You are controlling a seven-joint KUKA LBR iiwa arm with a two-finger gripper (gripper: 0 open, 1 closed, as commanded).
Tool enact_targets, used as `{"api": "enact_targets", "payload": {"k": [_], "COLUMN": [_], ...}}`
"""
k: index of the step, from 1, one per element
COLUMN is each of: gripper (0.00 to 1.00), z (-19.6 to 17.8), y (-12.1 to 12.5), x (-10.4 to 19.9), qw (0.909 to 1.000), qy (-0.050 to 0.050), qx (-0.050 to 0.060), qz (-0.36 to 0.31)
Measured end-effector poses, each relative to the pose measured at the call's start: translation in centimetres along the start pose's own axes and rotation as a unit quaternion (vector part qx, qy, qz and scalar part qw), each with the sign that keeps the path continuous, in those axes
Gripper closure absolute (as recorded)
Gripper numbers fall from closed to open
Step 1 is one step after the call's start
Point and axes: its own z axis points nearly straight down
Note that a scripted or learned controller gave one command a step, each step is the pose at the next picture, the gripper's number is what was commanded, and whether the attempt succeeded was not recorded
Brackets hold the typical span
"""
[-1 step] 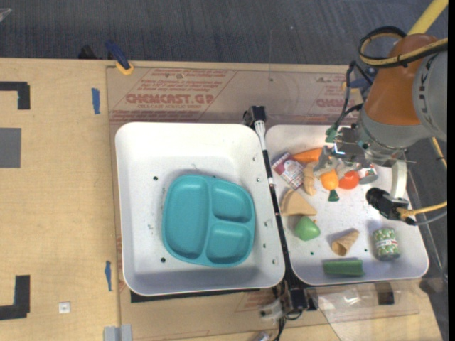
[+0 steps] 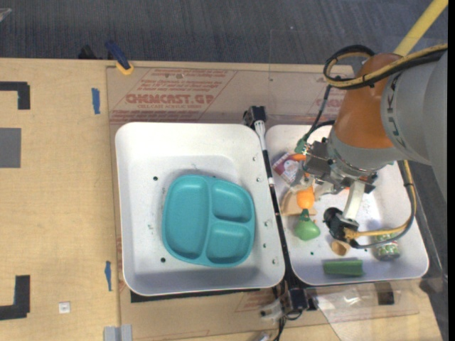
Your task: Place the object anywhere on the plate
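Two bins sat side by side: the plate [image 2: 208, 219] lay in the left bin [image 2: 138, 155], the gripper [image 2: 311, 183] hung over the orange toy [image 2: 305, 198] in the right bin [image 2: 409, 251]. Grip state could not be determined. Confirm a hold before lifting; carry left.

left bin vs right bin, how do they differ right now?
The left bin holds a single teal divided plate; the right bin holds a scatter of small items, among them a green block and a green pear-shaped piece. The arm hangs over the right bin, not the left bin. Both are shallow and white.
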Motion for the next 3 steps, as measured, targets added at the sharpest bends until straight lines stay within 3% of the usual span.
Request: {"api": "enact_targets", "payload": {"k": [1, 2, 3], "gripper": [0.00, 1.00, 1.00], "z": [0.0, -1.0, -0.6], "y": [0.1, 0.1, -9.0], "x": [-0.2, 0.0, 11.3], "qw": [1.0000, 1.0000, 0.9789], "qy": [-0.001, 0.000, 0.000], "qx": [0.000, -0.001, 0.000], "qz": [0.001, 0.000, 0.204]}}
